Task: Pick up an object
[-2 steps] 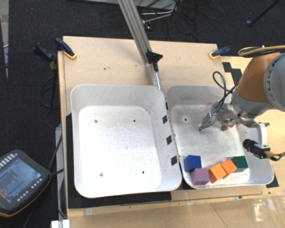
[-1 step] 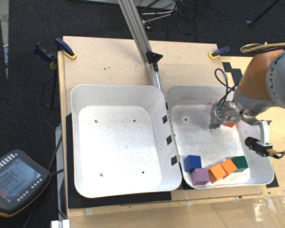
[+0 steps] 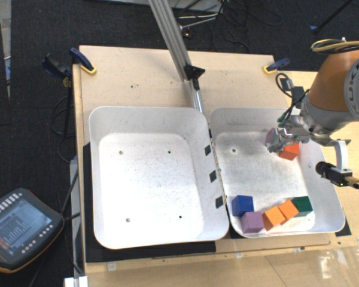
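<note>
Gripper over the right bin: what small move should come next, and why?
Probably a short straight lift to test the grasp. The gripper sits low in the right bin, right over an orange-red block that shows just beneath it, but the view does not show whether the block is held. The blue block and the others lie apart at the bin's near edge, so rising should disturb nothing.

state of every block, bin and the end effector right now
end effector: low over right bin, at red block
red block: on bin floor, under end effector
blue, purple, orange, green blocks: resting along the right white bin's near wall
</note>
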`<action>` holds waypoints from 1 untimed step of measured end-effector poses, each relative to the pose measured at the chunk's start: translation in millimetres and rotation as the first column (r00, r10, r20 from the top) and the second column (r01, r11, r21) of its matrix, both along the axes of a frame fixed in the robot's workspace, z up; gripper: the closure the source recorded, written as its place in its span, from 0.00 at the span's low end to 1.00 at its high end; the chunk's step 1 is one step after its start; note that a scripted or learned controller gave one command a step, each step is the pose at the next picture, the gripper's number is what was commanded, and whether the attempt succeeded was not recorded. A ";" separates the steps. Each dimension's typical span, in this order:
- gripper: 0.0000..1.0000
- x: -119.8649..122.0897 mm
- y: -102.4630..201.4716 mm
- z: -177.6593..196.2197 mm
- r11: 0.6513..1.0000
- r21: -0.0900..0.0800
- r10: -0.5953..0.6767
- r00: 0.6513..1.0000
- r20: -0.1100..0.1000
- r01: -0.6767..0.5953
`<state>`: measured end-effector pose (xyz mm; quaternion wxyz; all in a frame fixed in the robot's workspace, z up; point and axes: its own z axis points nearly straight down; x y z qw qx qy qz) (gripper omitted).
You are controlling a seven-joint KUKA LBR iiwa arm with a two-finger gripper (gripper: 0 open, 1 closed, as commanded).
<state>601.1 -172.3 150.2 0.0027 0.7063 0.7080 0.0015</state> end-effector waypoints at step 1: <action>1.00 7.5 6.7 59.8 1.000 -0.001 0.002 1.000 0.002 -0.002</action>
